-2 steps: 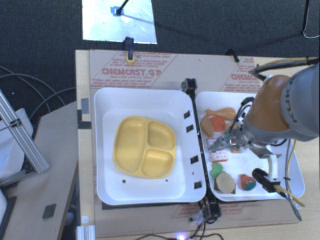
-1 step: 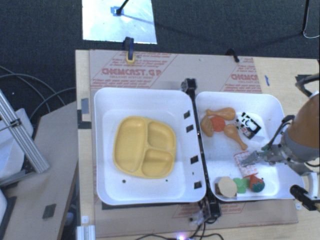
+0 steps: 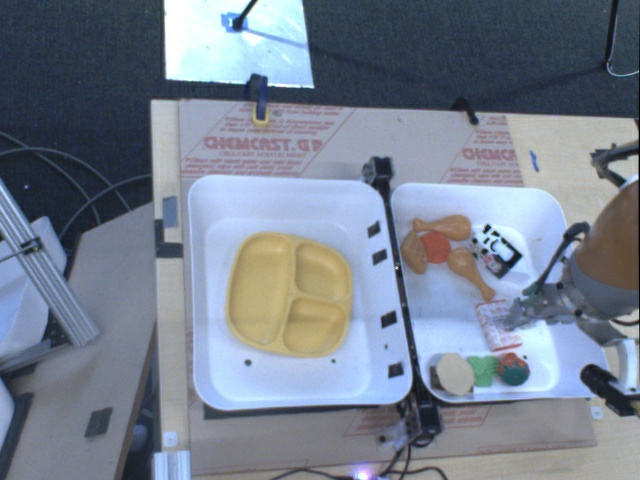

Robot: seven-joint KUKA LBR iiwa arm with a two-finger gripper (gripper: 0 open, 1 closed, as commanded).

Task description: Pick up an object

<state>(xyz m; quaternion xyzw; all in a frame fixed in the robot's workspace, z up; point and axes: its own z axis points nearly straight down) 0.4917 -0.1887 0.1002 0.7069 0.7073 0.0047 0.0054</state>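
The bench [image 3: 420,143] is a cardboard-covered board carrying two shallow white bins side by side. Take the yellow plate [image 3: 289,294] as the landmark: it is a divided plate with three compartments, lying flat in the middle of the left bin [image 3: 210,208]. The right bin [image 3: 545,203] sits just to the right of the plate's bin, the two touching along a black clipped seam.

The arm [image 3: 610,258] comes in from far right of the plate, grey with an orange band, leaning over the right bin's outer edge. Its gripper [image 3: 515,316] is low in the right bin, over or touching a small red-and-white packet [image 3: 497,326]; whether the tips are spread or closed cannot be told, nor whether they grip the packet.

Right of the plate, at about its upper level, lies a heap of toy chicken drumsticks [image 3: 445,230] with a reddish piece [image 3: 436,250] among them. Just beyond these is a black-and-white object [image 3: 497,248], shape unclear. Right of and below the plate, along the right bin's near wall, stand a round tan biscuit-like toy [image 3: 455,373], a green toy [image 3: 484,370] and a red and green ball-like toy [image 3: 514,369] in a row, close together.

A blue and yellow clamp [image 3: 259,103] sits at the bench's far edge, above the plate.
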